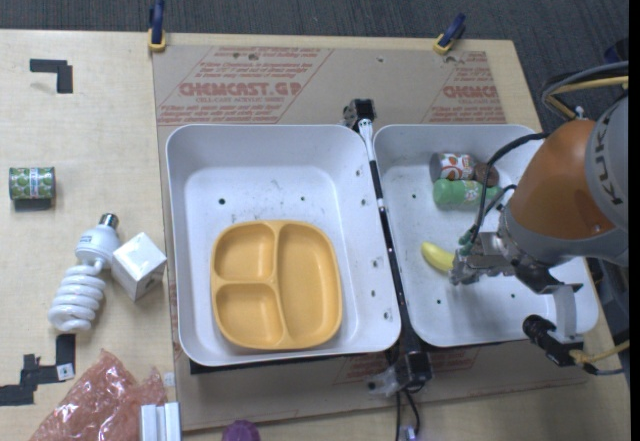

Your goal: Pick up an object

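In the right bin [420,314] lie a small yellow banana-shaped piece [437,256], a green object [458,193] and a white can with red marks [455,166]. My gripper [462,269] hangs low over the right bin, just right of the banana piece and touching or nearly touching its end. The grey arm with its orange band [560,191] reaches in from the right and hides part of the bin. The left bin [190,229] holds a yellow divided plate [277,283].
On the bench left of the bins lie a spiral light bulb [82,279], a white cube [139,265] and a green can [31,184]. A reddish mesh bag [95,399] sits at the lower left. Blue and yellow clamps [156,24] hold the board.
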`<state>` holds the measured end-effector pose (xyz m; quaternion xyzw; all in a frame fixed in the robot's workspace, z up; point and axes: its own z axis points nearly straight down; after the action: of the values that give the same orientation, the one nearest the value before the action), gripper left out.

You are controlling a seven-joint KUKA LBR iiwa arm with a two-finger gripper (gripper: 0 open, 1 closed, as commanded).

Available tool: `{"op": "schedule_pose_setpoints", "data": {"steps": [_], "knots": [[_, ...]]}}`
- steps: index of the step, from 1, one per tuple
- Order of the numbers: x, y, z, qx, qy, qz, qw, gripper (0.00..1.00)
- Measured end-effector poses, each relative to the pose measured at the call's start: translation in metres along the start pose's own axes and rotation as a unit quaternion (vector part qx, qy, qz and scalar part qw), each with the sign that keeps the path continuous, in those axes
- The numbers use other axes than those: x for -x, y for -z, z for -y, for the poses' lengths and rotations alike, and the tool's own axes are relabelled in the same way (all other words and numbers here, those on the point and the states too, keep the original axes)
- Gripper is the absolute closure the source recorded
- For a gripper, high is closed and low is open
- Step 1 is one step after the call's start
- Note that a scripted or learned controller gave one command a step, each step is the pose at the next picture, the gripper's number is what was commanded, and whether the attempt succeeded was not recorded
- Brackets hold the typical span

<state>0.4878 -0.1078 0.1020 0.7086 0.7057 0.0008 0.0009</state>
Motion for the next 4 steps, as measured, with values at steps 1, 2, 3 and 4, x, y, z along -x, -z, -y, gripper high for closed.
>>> {"op": "schedule_pose_setpoints", "data": {"steps": [1, 2, 3, 4], "knots": [[0.042, 0.032, -0.053, 0.000, 0.002, 0.000, 1.0000, 1.00], [0.042, 0.032, -0.053, 0.000, 0.002, 0.000, 1.0000, 0.00], [0.010, -0.010, 0.010, -0.001, 0.001, 0.000, 1.0000, 0.00], [0.010, 0.000, 0.009, 0.000, 0.000, 0.000, 1.0000, 1.00]]}}
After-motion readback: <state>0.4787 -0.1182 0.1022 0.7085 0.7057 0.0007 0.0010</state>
